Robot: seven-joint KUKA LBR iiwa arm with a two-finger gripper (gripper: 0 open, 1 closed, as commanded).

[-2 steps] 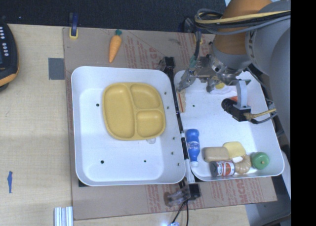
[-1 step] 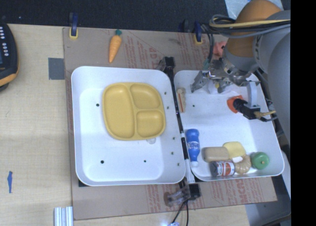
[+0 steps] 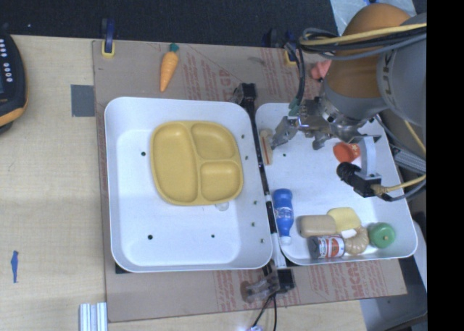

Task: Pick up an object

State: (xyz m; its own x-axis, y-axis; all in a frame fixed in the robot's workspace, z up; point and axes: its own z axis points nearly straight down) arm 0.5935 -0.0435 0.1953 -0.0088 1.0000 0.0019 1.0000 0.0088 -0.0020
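My gripper (image 3: pixel 299 138) hangs over the back left part of the right bin (image 3: pixel 304 177), with its fingers spread apart and nothing between them. A thin brown stick (image 3: pixel 265 147) lies just left of it by the bin's wall. A red-orange piece (image 3: pixel 346 152) sits to its right, partly under the arm. Along the bin's front lie a blue bottle (image 3: pixel 282 214), a tan block (image 3: pixel 317 225), a yellow block (image 3: pixel 344 218), a small can (image 3: pixel 328 248) and a green round piece (image 3: pixel 382 235).
The left bin (image 3: pixel 130 250) holds a yellow divided plate (image 3: pixel 196 161). A toy carrot (image 3: pixel 168 67) lies on the board behind that bin. A black cable end (image 3: pixel 359 179) hangs from the arm over the right bin. Bare floor shows in the right bin's middle.
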